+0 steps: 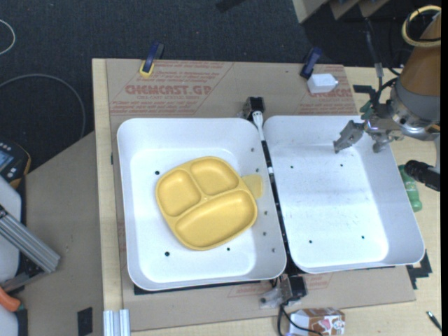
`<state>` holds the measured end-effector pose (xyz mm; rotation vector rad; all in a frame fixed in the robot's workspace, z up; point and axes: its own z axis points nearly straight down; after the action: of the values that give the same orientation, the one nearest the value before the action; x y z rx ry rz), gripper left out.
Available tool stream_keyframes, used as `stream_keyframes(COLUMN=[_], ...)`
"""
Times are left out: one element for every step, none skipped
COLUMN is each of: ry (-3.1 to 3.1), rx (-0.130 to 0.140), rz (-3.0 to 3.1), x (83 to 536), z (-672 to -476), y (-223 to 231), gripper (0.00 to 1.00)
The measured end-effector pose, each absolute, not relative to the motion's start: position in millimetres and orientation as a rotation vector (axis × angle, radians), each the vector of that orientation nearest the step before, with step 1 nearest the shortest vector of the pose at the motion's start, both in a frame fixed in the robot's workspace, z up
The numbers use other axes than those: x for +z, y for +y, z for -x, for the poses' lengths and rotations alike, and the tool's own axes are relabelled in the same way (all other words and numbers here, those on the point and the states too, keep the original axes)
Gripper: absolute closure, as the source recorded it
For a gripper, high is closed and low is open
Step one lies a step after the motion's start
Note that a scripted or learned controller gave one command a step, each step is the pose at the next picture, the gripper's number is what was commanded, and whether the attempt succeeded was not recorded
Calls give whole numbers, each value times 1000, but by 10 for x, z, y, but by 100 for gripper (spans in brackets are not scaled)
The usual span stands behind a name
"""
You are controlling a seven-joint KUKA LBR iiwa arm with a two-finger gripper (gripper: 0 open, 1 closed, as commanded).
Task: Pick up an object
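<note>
- A yellow divided plate [205, 202] is seen lying flat in the left bin [133, 142], roughly in the middle, with its three compartments facing up.
- A small yellowish piece [253, 185] is seen at the plate's right edge, touching or just beside it; what it is cannot be told.
- The right bin [336, 208] is seen just beside the left one, both resting on the cardboard-covered worktop [210, 86].
- The pincer [362, 136] is seen at the upper right corner of the right bin, over its rim area, at the end of the grey arm [420, 82] reaching in from the right.
- The pincer's fingers are seen spread apart, with nothing between them.
- The pincer and the plate are well apart, with the divider between the bins lying between them.
- Step judged: approach not yet made; the task is at its start, nothing is gripped.
- Next move judged: the arm would need to be carried left across to the left bin and lowered onto the plate.
- A raised rim or a compartment wall of the plate would likely be the only part that can be pinched, since the plate lies flat and wide.
- Risk judged: the plate may slip or tip if it is caught only at one edge.
</note>
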<state>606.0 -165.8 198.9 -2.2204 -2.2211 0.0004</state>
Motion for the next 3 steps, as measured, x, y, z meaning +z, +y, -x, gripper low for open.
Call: stream_keyframes(ry=[-2227, -2229, -2238], rx=[-6, -7, -15], rz=[2218, 2219, 2211], x=[2668, 3242, 3941], z=[-5572, -5003, -4798], y=[-1250, -867, 58], gripper=[0, 0, 0])
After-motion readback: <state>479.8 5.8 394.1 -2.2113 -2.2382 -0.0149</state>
